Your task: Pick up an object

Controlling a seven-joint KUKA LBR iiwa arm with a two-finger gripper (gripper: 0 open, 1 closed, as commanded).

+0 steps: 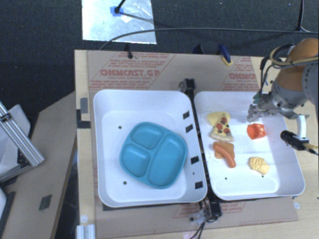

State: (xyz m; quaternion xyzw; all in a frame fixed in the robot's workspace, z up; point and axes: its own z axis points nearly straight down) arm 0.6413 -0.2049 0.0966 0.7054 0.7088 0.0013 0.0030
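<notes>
Nearest to where I stand, down at the front of the right bin point(294, 183), sits a small pale yellow toy point(259, 165), lumpy and ridged, lying with its long side running from upper left to lower right. Just left of it an orange-red hot dog point(225, 153) lies on the bin floor, a plump sausage shape whose long axis slants the same way, one end toward the bin's middle divider and the other toward the front. Above that, touching or nearly touching its upper end, is a yellow pizza slice point(220, 125) dotted with red, its wide crust edge toward the back and its narrow tip pointing down at the hot dog. To the right of the slice, well apart from it, a small red block point(256, 131) rests flat, roughly square with no clear long axis. The end effector point(254, 111) hangs just above and behind that red piece, close to it, but from this angle I cannot tell whether it is spread or closed, and nothing shows between it. Over in the left bin point(107, 108) a blue divided tray point(153, 154) lies tilted, corners rounded, on the brown counter point(129, 68).
</notes>
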